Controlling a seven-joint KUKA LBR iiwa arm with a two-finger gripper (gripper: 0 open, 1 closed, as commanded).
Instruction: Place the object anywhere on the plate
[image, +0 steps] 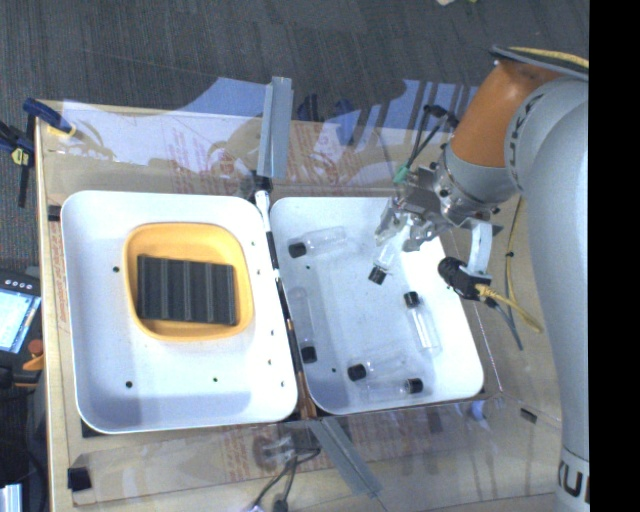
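My gripper (399, 237) hangs over the upper middle of the right white bin (455, 345). Right under it lies or hangs a small clear vial with a black cap (379, 272), tilted with the cap end down and to the left; whether it is gripped is unclear. The yellow plate (190, 240) sits in the left white bin (100, 370), and a dark ribbed block (187, 289) rests on its middle.
Several other clear black-capped vials lie in the right bin: one at the upper left (318, 241), one along the left wall (301, 330), one at the right (421, 322), one near the front (385, 375). A raised rim (280, 300) divides the bins. Cables (490, 292) trail from the wrist.
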